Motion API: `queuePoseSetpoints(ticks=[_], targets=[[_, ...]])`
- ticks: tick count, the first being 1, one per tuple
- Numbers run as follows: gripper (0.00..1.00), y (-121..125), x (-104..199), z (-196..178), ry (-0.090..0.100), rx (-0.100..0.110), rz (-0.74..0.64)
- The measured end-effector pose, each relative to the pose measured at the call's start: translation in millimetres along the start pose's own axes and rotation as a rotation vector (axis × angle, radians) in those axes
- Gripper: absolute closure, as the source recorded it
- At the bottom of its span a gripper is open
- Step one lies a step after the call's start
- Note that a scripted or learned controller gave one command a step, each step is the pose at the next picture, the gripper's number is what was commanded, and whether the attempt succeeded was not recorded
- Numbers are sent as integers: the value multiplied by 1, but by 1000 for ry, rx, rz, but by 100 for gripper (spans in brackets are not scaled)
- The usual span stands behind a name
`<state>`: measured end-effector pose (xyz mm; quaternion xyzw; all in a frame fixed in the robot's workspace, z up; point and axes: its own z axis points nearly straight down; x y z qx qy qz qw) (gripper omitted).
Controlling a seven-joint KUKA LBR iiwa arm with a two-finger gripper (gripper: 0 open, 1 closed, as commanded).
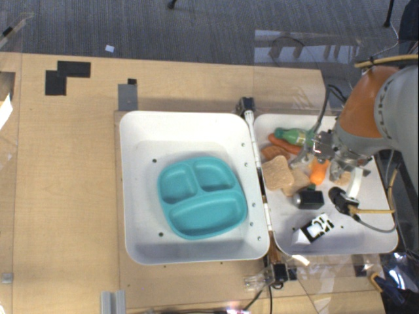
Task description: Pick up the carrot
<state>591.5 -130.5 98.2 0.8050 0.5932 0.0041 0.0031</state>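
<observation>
**Tool low over the carrot in the right bin**

From the overhead camera I see two white bins side by side on the wooden counter (65,195). The left bin (141,175) carries a teal divided plate (201,196), lying flat near its middle with three compartments.

The right bin (376,237) holds the clutter. The carrot (318,171) lies near the bin's centre, a short orange piece whose long axis runs roughly up and down in my picture, tilted slightly; I can't make out which end is the tip, since the upper end is covered by the tool. The tool (321,150) is down right at that upper end, metal parts crowded around it, and I cannot tell how far apart its jaws stand or whether they have any grip on the carrot.

The arm (373,110) comes in from the right, its orange band above the wrist.

Around the carrot: a green bottle-like item (291,136) lies toward the bin's far edge, long axis left to right; a reddish-brown sausage-like piece (276,151) sits just below it; a tan slice of bread (278,173) lies left of the carrot, near the bin's wall. A dark rounded object (309,197) sits just below the carrot, and a black-and-white item (317,228) lies nearer the front edge.
</observation>
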Motion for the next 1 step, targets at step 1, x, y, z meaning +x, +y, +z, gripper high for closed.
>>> queuePoseSetpoints(ticks=[1], targets=[[100,3,3,-13,3,-8,-5]])
